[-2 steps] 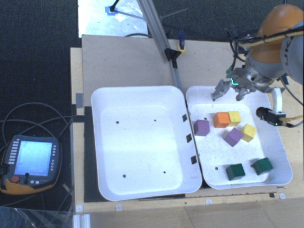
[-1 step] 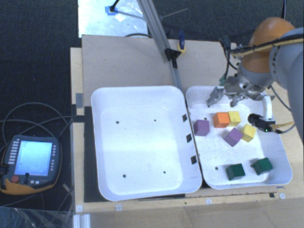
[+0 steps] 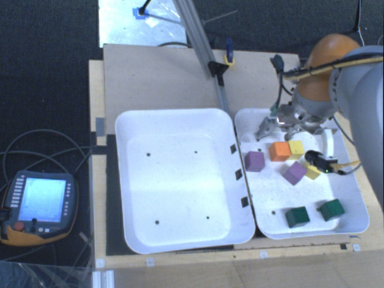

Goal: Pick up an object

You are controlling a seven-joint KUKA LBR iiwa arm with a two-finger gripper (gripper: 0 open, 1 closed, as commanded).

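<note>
**Gripper over the far end of the right bin, blocks spread beneath it**

You are looking down on a bench [image 3: 156, 80] carrying two shallow white bins side by side. The arm [image 3: 354, 83] comes in from the right, its orange band [image 3: 327, 50] showing above the wrist, and the gripper [image 3: 271, 125] hangs over the far left part of the right bin [image 3: 354, 221]. Its metal fingers [image 3: 264, 127] point down and to the left, but from this angle you cannot tell whether they are spread or pressed together, and nothing can be seen pinched between them.

The blocks all lie in the right bin. An orange block [image 3: 279, 151] sits just beside a yellow block [image 3: 296, 148], both just below the gripper. A purple block [image 3: 254, 161] rests close to the bin's left wall. A second purple block [image 3: 294, 173] lies near the middle, touching or nearly touching another yellow block [image 3: 312, 172] on its right. Two green blocks sit toward the near edge: one green block [image 3: 297, 216] near the middle of that edge, the other green block [image 3: 331, 209] closer to the near right corner.

The left bin [image 3: 129, 125] shows a few small dark spots on its floor. A teach pendant [image 3: 37, 206] lies off the bench's left side, with cables looping around it.
</note>
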